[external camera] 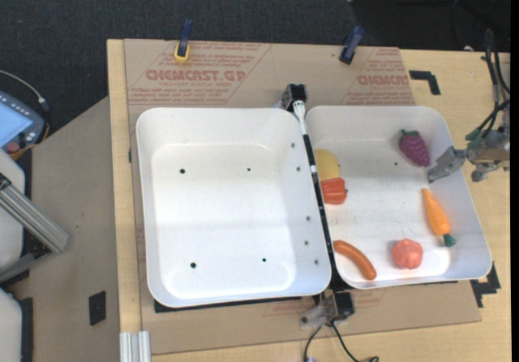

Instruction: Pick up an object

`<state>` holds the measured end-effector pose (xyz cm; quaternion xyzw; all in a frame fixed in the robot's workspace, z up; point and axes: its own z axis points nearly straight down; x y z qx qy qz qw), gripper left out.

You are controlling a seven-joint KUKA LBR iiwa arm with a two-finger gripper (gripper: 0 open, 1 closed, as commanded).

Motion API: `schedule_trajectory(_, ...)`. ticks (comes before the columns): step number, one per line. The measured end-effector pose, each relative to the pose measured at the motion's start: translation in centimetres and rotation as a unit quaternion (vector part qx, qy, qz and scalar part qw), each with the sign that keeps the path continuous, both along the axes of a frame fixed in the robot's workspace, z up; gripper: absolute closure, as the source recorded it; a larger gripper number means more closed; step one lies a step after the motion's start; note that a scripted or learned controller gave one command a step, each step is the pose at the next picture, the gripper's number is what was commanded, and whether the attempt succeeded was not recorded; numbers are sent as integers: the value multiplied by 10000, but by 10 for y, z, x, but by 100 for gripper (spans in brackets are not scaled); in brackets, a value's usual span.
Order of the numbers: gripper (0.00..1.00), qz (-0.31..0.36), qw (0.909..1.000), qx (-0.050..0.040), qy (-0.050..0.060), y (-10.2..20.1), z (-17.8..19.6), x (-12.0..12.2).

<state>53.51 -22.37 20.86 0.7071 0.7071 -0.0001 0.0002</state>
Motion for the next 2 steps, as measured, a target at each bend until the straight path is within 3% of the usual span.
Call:
schedule_trajectory(1,0,21,10000,23,-22,31,-110,-18)
schedule_trajectory(2,0,26,9999,-39,-114,28,57,44)
